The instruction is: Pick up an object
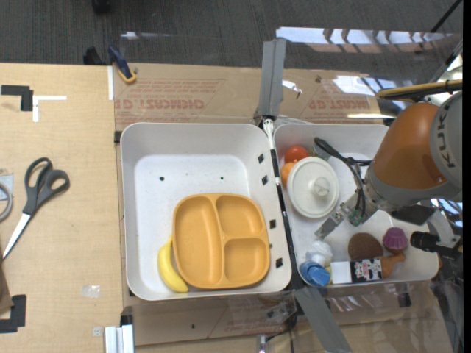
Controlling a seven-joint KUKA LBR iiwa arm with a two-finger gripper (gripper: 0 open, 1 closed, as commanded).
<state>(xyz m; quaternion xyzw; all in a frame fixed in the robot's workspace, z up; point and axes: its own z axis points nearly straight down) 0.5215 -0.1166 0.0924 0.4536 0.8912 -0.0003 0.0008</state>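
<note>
White lid (315,186) lies just left of the pincer (333,225).

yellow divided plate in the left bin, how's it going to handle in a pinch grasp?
The yellow divided plate looks like rigid moulded plastic, probably light. Its glossy surface may slip, so its raised rim seems the best hold. It overlaps the banana, so lifting could nudge that.

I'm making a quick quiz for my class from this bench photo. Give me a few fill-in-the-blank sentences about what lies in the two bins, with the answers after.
1. The yellow divided tray lies in the ____ bin.
2. The banana lies by the tray's ____ edge.
3. The round lid in the right bin is ____ in colour.
4. The divided tray has ____ compartments.

Missing words: left; left; white; three
</note>
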